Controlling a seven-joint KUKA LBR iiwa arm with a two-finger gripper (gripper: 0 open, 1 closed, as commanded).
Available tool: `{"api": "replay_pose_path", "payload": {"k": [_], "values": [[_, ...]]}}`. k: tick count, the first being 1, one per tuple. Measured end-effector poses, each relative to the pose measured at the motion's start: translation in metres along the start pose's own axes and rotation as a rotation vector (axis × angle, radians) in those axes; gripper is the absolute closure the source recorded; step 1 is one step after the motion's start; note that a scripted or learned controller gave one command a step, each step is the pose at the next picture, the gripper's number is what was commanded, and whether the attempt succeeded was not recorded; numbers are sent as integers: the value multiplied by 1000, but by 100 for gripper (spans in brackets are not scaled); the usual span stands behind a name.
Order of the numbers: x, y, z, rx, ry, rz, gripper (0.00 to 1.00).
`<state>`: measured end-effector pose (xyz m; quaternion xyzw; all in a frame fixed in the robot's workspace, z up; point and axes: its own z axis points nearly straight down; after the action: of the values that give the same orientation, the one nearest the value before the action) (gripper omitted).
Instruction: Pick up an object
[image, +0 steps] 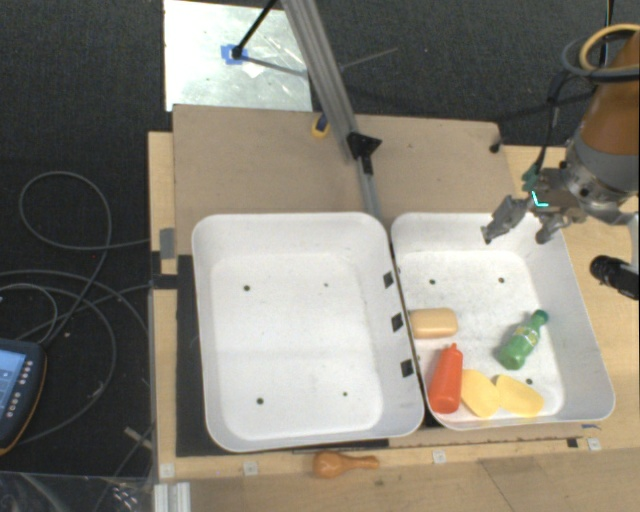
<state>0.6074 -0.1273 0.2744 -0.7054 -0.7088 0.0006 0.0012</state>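
The jaws (524, 221) hang open and hold nothing above the far edge of the right bin (575, 300). In that bin's near half lie a green bottle (522, 340), a red bottle (446, 378), a tan block (433, 322) and two yellow pieces (500, 395) (these touch). A brown pear-shaped toy (343, 462) lies on the counter (250, 150) before the left bin (215, 260).

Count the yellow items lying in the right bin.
2. One yellow piece lies at the right bin's near edge, touching the red bottle. The other yellow piece lies just right of it, below the green bottle. Nothing appears hidden.
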Motion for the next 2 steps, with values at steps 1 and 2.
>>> {"api": "replay_pose_path", "payload": {"k": [1, 2], "values": [[0, 1, -2, -4, -1, 0, 0], [4, -2, 41, 0, 0, 3, 0]]}}
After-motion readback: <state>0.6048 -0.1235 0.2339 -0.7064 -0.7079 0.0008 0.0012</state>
